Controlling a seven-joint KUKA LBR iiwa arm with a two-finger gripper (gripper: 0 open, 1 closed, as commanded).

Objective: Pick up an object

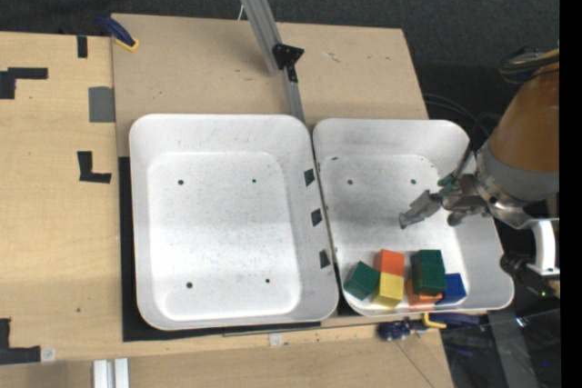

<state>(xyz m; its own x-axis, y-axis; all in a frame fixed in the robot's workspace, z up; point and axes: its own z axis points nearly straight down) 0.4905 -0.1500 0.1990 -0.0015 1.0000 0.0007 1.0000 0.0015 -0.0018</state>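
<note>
Several small blocks cluster at the front of the right bin [382, 136]: a green block [362, 279], an orange block [392, 262], a yellow block [390, 288], a dark green block [427, 271] and a blue block [454, 288]. My gripper [420, 210] hangs over the right bin's middle right, above and behind the blocks, apart from them. Nothing shows in its grasp. The grey arm with its orange band [532, 136] comes in from the right and hides the bin's right wall.
The left bin [150, 141] lies beside the right one, with black clips between them. A slanted metal bar [255, 0] with a black clamp [287, 56] ends at the bins' back edge. A small blue and yellow item [119, 31] lies at the bench's far left corner.
</note>
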